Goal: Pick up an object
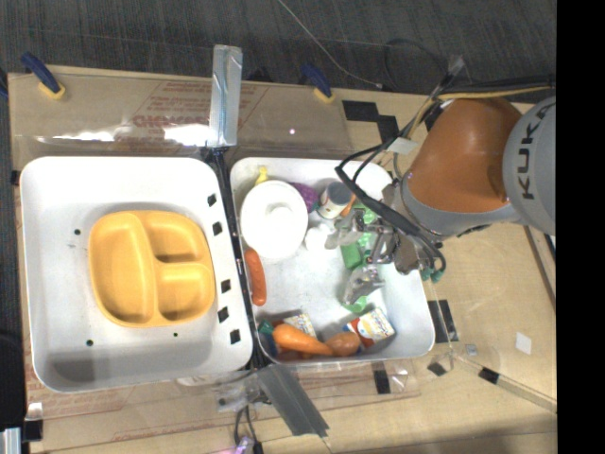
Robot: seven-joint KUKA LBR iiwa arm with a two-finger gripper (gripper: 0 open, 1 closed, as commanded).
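Observation:
My gripper [364, 277] reaches down into the right bin [312, 282] from the right, just above a small green object [357, 299] near the bin's right wall. Around it lie a white round lid or bowl [274, 218], a purple item [304, 195], a hot dog [255, 275] along the left wall, a carrot [301, 342], a brown item [344, 342] and a small printed carton [374, 326] at the front. More green pieces [354, 252] sit under the wrist.
The left bin [57, 253] holds a yellow divided tray [151, 265]. The arm's orange band [463, 159] and black cables [378, 164] hang over the right bin's far right corner. Tape and clamps line the bench's back edge.

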